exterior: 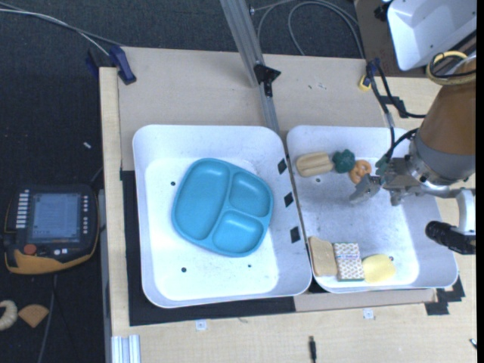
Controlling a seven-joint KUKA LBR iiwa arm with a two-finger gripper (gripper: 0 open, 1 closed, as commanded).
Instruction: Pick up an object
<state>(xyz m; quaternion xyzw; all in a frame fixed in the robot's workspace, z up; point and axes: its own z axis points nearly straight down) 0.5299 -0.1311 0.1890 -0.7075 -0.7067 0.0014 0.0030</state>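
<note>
Counter (227,74): a pale wooden top seen from above at a slant, carrying two shallow white bins side by side.

Left bin (151,146): it is holding a blue divided plate (223,206), lying flat near the middle, well apart from the arm.

Right bin (333,225): it is holding the small pickable things in two clusters, leaving the middle floor bare.

Far cluster: a tan bun (313,163) is lying along the far wall, with a green toy (344,159) just beside it and an orange piece (360,170) next to that.

Near cluster: a tan slab (323,256), a speckled sponge (348,261) and a yellow lump (378,268) are sitting in a row against the near wall.

Arm: it is reaching in from the right, wrist bent over the right bin.

Claw (368,186): it is hanging over the bin's far right part, just beside the orange piece. Its fingers are appearing spread, with nothing between them.

Task thing: nothing is being held; the orange piece is lying nearest the claw, so it is probably the target.

Why so: the claw is likely staying spread in order to straddle a thing before pinching.

Risk: the crowded far cluster could make the fingers nudge the green toy.
</note>
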